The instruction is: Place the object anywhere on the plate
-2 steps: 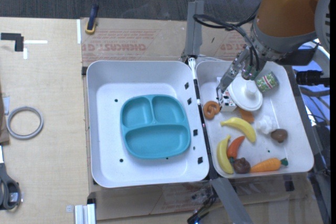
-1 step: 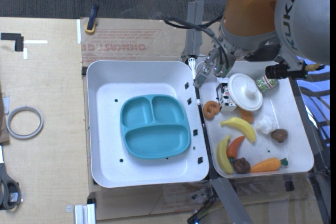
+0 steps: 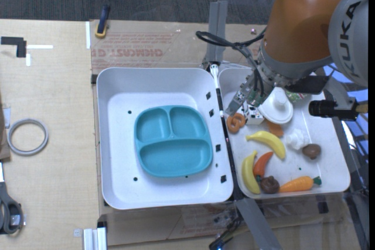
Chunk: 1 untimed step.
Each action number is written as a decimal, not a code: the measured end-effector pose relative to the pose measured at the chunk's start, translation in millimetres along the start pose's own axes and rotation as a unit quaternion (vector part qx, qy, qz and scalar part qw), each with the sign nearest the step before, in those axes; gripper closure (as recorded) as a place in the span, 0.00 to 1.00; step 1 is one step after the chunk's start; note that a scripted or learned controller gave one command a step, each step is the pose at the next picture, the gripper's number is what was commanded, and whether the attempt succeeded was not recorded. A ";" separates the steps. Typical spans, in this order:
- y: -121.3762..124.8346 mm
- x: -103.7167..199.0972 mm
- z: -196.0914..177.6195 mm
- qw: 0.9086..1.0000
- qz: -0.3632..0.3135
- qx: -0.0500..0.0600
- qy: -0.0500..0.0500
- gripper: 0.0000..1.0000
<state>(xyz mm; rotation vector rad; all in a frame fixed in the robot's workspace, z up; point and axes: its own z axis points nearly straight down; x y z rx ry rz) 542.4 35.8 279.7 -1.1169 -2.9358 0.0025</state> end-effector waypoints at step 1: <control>72.8 -25.3 29.2 1.000 -0.028 0.000 -0.001 1.00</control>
